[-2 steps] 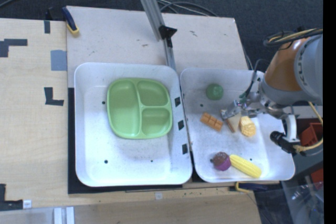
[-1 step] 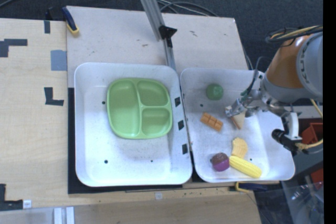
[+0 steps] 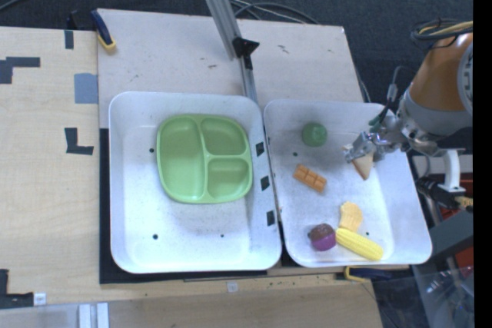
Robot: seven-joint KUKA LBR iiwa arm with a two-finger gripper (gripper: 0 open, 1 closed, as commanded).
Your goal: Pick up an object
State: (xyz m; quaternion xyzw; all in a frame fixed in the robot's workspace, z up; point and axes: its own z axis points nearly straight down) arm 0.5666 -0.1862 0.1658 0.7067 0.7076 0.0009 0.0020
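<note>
The gripper [image 3: 361, 152] is hanging over the right bin [image 3: 400, 238], near its far right side, with a tan wedge-shaped piece [image 3: 363, 167] showing just beneath it. I cannot tell whether it is gripping that piece or merely hovering above.

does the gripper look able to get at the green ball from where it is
Probably yes. The green ball sits apart from the other toys in the right bin, with bare floor between it and the gripper, which is close on its right.

Right bin [image 3: 400, 200] centre open — toys ring it.
</note>
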